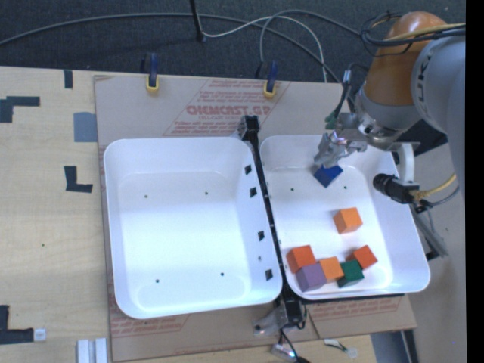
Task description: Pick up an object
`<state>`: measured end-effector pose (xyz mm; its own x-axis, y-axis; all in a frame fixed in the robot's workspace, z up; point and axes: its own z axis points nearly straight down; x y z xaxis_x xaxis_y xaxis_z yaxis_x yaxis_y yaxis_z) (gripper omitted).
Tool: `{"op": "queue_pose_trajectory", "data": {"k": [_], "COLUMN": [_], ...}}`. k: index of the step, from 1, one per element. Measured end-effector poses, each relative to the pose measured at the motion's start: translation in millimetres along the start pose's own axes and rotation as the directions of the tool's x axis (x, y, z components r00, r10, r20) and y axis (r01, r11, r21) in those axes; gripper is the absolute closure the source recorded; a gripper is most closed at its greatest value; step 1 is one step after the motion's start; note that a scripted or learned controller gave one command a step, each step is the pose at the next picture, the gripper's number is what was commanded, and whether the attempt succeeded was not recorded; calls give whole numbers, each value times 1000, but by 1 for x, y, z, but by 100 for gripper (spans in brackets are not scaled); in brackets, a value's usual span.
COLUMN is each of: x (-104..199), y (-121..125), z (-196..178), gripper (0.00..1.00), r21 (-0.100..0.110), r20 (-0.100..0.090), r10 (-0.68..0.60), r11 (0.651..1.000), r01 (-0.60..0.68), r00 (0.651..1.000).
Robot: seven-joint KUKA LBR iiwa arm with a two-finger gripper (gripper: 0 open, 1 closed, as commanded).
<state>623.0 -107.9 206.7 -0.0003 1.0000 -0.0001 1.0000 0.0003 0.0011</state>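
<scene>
The blue block is sitting near the back of the right bin, directly under the gripper — touching or nearly so. Whether the jaws are gripping it cannot be told from here. The block is lying skewed, so a corner pinch could be letting it twist and slip loose — or the jaws could be closing beside it.

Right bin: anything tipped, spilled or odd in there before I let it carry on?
Nothing stands out. All blocks lie inside the right bin: a blue block directly below the gripper, a lone orange block, and a tight cluster near the front with a purple block and a green block.
</scene>
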Motion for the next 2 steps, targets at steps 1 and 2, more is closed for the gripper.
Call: {"op": "queue_pose_trajectory", "data": {"k": [1,2], "x": [50,96], "y": [-19,-24], "z": [2,-13], "gripper": [100,100], "r21": [2,0], "r20": [-1,-1], "r10": [-3,-3], "r11": [1000,1000], "r01": [3,3], "r00": [1000,1000]}}
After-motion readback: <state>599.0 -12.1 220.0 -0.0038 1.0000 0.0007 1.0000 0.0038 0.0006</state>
